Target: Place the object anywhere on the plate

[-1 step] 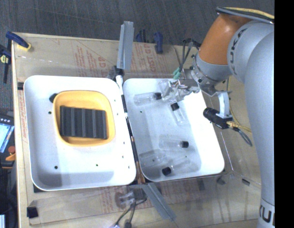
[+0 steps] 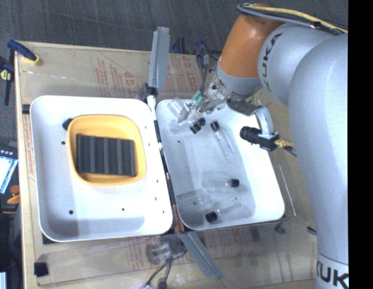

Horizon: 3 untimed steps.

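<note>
Vials (image 2: 221,183) clear, faint in rt bin (image 2: 267,188).

Two bins sit side by side on the bench (image 2: 84,71), their inner edges nearly touching. In the left bin (image 2: 47,209) a plate (image 2: 106,125) lies a little toward 12 o'clock of centre, and on it rests a ribbed rectangular block (image 2: 106,155).

In the right bin (image 2: 267,200) several clear vials are scattered: one (image 2: 219,137) near 12 o'clock, one (image 2: 221,182) near the middle, and two at about 6 o'clock, one (image 2: 225,211) beside another (image 2: 189,198) toward 7.

The gripper (image 2: 195,116) is at the right bin's 11 o'clock corner, among more vials. The arm (image 2: 307,101) enters from 3 o'clock, over that bin's far right edge.
</note>
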{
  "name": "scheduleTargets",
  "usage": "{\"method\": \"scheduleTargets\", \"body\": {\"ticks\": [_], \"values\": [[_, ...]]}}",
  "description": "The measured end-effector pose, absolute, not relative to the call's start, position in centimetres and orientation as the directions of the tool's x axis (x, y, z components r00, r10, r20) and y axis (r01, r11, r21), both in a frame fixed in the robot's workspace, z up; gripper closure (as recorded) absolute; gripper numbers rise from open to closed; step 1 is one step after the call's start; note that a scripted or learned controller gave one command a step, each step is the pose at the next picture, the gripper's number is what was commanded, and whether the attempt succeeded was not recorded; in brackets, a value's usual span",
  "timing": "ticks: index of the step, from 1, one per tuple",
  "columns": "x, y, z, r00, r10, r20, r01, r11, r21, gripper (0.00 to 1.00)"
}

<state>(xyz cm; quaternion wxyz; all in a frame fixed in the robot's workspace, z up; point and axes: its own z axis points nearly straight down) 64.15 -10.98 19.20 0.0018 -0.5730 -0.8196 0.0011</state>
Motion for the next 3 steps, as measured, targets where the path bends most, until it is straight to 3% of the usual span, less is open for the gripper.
{"method": "scheduleTargets", "body": {"ticks": [1, 2, 3], "values": [[65.0, -0.4, 26.9, -0.361, 0.932, 0.001, 0.932, 0.361, -0.001, 1.00], [63.1, 1.5, 19.1, -0.642, 0.767, 0.002, 0.767, 0.642, -0.004, 1.00], [63.1, 1.4, 19.1, -0.642, 0.767, 0.002, 0.767, 0.642, -0.004, 0.00]]}}
